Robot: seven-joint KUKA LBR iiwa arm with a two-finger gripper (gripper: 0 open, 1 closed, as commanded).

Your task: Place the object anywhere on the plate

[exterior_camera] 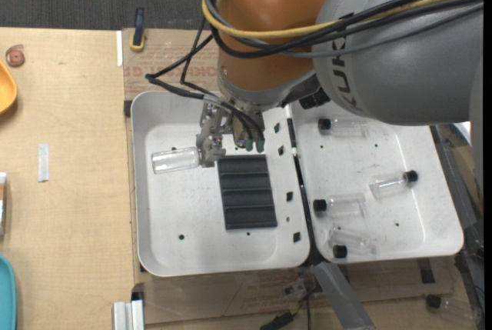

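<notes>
Camera view: gripper (215, 151) beside vial (174, 160) (perhaps touching), near plate (247, 194).

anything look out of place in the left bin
The vial lies on its side on the left bin floor, off the black plate, beside the gripper. Nothing looks spilled or broken.

The left bin (169, 228) and right bin (430, 159) are white. In the left one, the ribbed slab (247, 192) is black and the vial (175, 160) is clear. The right bin's vials (393, 184) are clear with black caps. The arm (400, 51) is grey with an orange band (265, 21). The tabletop (61, 167) is pale tan wood.
</notes>
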